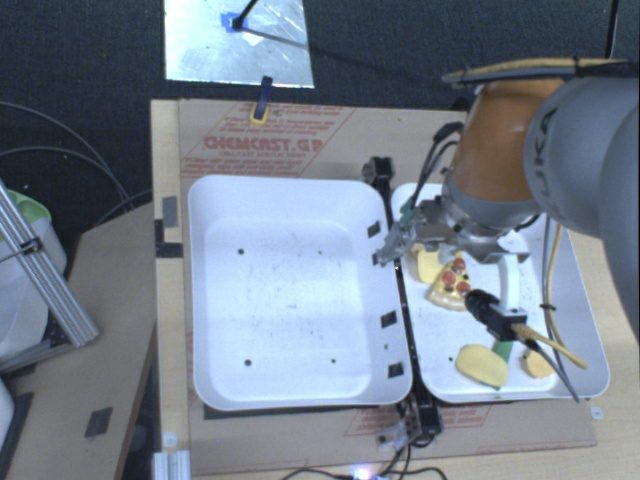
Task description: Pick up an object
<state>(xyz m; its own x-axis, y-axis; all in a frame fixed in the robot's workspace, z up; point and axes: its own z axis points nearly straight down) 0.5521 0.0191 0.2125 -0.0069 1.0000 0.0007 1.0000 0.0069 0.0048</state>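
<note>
**Gripper low at the right bin's inner edge, toys beside it**

We see the gripper [402, 240] low over the near-left corner of the right bin [590, 353], close to the ridge where the two bins meet. The wrist hides its tip from above, so we cannot tell whether it is open or closed, and we see nothing held in it.

Just beside it, towards the arm [540, 158], lies a small pale yellow piece [428, 265]. Touching that, or nearly so, is a pizza slice [451, 282] with red dots on it. Next out is a black piece [492, 313], and we cannot tell whether it is a toy or part of the rig. Near the bin's front wall sit a yellow lump [483, 365], a green bit [503, 349] and a smaller yellow lump [537, 365]. The left bin [290, 184] lies beyond the ridge, away from all of these.

We judge these to be toy foods: light, stiff or slightly yielding, and not fragile. The slice is flat and lies low, so it would be hard to pinch. Its edges are the only hold, and smooth plastic may slip. The big yellow lump looks the easier pick. It is rounded, stands proud of the floor and has clear space on its left. We would close across its short width, at the middle.
</note>
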